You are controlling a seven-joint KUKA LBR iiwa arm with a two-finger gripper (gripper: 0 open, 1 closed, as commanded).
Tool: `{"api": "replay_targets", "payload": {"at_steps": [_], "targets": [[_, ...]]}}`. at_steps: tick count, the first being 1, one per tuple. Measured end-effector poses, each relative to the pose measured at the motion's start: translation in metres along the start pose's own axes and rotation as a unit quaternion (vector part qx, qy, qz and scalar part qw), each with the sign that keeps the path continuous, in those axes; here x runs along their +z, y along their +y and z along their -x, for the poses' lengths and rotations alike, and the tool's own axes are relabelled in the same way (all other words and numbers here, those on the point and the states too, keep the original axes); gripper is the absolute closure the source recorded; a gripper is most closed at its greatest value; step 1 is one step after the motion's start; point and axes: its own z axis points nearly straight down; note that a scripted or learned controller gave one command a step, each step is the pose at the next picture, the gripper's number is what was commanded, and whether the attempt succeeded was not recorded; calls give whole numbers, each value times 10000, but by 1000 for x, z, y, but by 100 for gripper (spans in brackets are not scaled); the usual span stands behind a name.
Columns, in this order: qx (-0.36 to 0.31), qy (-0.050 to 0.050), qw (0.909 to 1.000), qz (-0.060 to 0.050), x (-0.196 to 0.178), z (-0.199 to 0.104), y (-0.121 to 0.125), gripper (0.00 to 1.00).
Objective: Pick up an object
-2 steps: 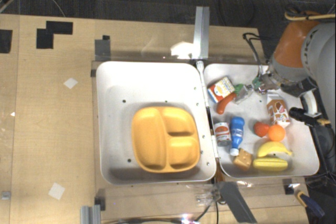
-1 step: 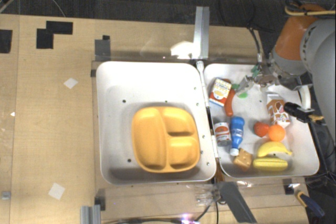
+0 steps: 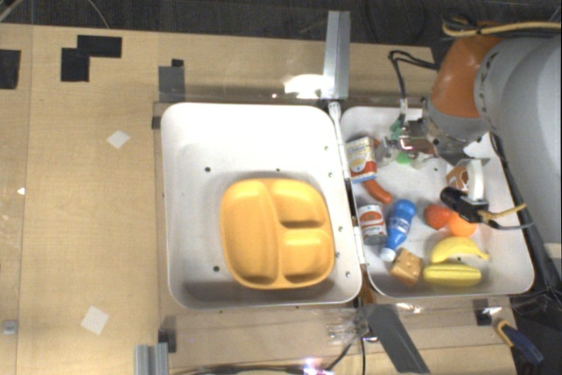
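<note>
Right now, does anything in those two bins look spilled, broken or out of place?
Nothing looks spilled or damaged. The right bin holds a loose jumble of toy food, including a banana and a blue bottle lying on its side. The yellow divided tray sits slightly askew in the left bin.

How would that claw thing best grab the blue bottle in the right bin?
Probably across the blue bottle's middle, coming straight down from above. It lies flat, tilted, white cap toward the front, with a small can close on its left, so the tool's fingers may have little room there.
</note>
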Motion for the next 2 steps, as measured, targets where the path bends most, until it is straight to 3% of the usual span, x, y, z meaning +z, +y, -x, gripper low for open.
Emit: {"api": "replay_targets", "payload": {"at_steps": [1,2], "targets": [[3193,-3,9476,-29,1,-7,17,0],[3538,-9,9353,-14,1,30,10,0]]}}
